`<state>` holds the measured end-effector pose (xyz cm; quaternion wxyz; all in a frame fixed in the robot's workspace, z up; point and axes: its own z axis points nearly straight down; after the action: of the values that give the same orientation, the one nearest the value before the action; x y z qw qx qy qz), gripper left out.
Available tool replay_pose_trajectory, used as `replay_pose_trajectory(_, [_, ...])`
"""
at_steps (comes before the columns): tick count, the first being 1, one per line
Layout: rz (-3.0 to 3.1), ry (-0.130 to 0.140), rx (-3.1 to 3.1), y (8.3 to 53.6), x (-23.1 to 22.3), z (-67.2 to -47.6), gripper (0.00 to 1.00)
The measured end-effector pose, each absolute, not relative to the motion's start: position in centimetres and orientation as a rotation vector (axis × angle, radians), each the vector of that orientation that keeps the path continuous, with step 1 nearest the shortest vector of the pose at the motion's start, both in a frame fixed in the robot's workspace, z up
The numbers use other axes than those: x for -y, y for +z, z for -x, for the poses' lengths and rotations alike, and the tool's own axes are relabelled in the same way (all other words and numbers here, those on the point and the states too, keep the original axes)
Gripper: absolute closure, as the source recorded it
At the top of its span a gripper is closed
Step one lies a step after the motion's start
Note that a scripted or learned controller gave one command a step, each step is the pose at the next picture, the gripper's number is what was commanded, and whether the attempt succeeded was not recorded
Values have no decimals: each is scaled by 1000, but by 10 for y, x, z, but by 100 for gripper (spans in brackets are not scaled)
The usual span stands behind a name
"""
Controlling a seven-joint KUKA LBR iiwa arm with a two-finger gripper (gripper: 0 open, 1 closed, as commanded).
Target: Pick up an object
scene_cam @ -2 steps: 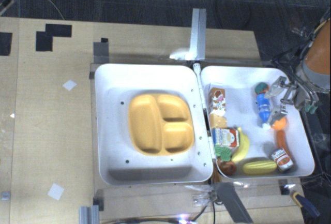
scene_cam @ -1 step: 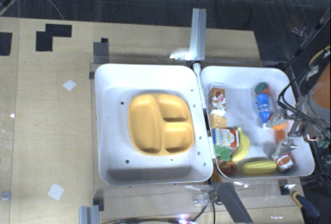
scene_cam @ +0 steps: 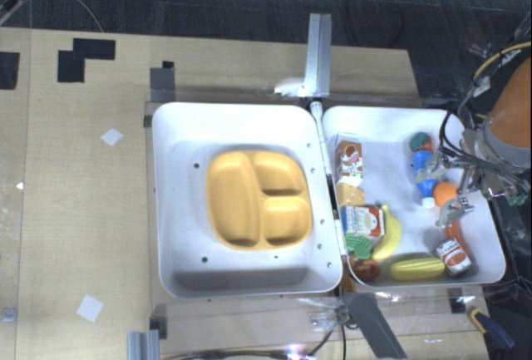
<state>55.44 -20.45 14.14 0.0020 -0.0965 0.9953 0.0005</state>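
Observation:
My gripper point(scene_cam: 460, 202) hangs low over the right side of the right bin point(scene_cam: 382, 127), reaching in from the right under the orange-banded wrist. It is just beside an orange ball point(scene_cam: 445, 193) and above a thin red-orange piece point(scene_cam: 452, 231). A blue and white bottle point(scene_cam: 425, 173) and a teal ball point(scene_cam: 421, 140) lie just left of it. A small red can point(scene_cam: 453, 256) and a yellow oblong fruit point(scene_cam: 416, 268) lie along the bin's near wall. I see nothing lifted off the bin floor.
On the right bin's left side lie a brown snack packet point(scene_cam: 350, 163), a colourful box point(scene_cam: 362, 220), a banana point(scene_cam: 390, 235), a green item point(scene_cam: 359, 246) and a dark red fruit point(scene_cam: 366, 270). The left bin point(scene_cam: 179, 184) holds a yellow divided tray point(scene_cam: 258, 199).

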Motion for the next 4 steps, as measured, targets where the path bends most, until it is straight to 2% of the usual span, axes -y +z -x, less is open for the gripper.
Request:
replay_pose_trajectory(1, [-84, 4, -3141, 100, 133, -511, 0])
replay_pose_trajectory(2, [17, -11, -3112, 92, 202, -496, 0])
replay_pose_trajectory(3, [-92, -2, -3126, 88, 204, -590, 0])
replay_pose_trajectory(4, [-89, -2, -3116, 101, 203, -593, 100])
